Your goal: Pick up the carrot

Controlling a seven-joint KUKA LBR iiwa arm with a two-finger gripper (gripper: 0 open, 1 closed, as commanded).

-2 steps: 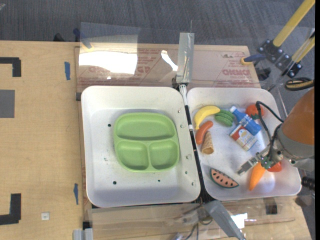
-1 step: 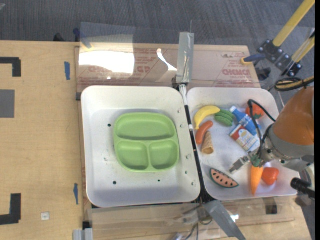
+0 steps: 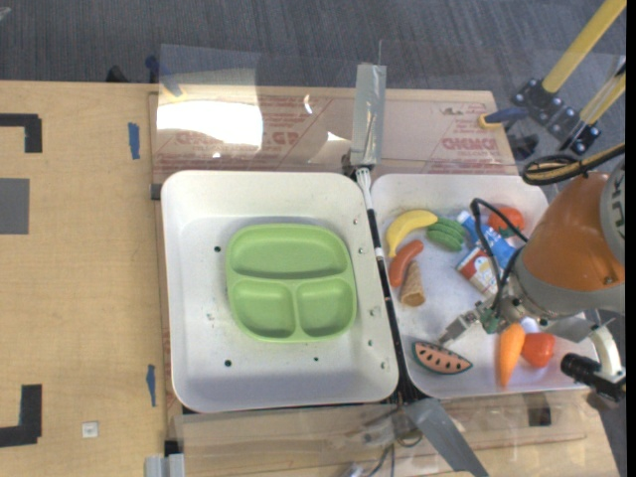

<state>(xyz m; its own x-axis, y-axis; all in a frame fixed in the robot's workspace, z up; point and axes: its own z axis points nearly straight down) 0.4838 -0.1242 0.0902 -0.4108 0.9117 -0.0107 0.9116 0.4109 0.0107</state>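
The carrot (image 3: 509, 354) is a small orange toy lying near the front right of the right bin (image 3: 437, 391), its point toward the front rim. My gripper (image 3: 471, 323) hangs just left of and above the carrot's upper end, under the grey arm with its orange band (image 3: 571, 241). The arm hides much of the gripper, and I cannot see whether anything is between its tips. A red tomato (image 3: 540, 349) touches the carrot's right side.
The right bin also holds a watermelon slice (image 3: 442, 358), an ice cream cone (image 3: 411, 286), a red sausage (image 3: 403, 259), a banana (image 3: 408, 227), a green vegetable (image 3: 448, 234) and a blue-and-white packet (image 3: 485, 256). A green divided tray (image 3: 291, 281) sits in the left bin (image 3: 189, 296).
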